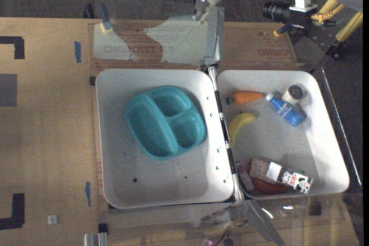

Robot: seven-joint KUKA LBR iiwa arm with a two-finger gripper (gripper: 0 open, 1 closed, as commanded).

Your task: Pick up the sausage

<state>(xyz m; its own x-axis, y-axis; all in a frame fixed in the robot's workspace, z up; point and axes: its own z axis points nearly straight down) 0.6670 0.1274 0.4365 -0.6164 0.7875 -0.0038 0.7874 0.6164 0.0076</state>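
The sausage (266, 185) is a dark red-brown piece lying at the front of the right bin (328, 141), partly covered by a brown and white carton (281, 173). My gripper (204, 7) hangs high at the top of the view, above the back edge of the bench between the two bins. It is far from the sausage and nothing shows in it.
The right bin also holds a carrot (248, 97), a banana (239, 124) and a blue bottle (286, 108) with a pale cap. A teal divided plate (166, 121) lies in the left bin (115, 176). A clear panel (167, 43) stands behind the left bin.
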